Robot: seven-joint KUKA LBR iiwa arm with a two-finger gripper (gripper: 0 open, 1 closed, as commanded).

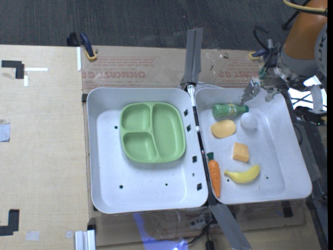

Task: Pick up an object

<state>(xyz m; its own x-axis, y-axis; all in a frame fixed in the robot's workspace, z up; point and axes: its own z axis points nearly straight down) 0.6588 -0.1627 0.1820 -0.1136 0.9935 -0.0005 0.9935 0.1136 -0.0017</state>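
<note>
Two shallow white plastic bins sit on the pale wood-coloured bench (36,155). The left bin (104,181) carries a pastel green three-compartment plate (153,132). In the right bin (281,160) lie a green plastic bottle with a paler label (229,110), a yellow-orange oval toy fruit (223,128), a white round object (249,121), an orange wedge-shaped block (240,152), a yellow toy banana with dark tips (243,175) and an orange toy carrot with a green top (214,176). Brown cardboard with red lettering (135,69) lies behind the bins. The grey robot arm with an orange band (304,35) is metallic at its tip.
</note>
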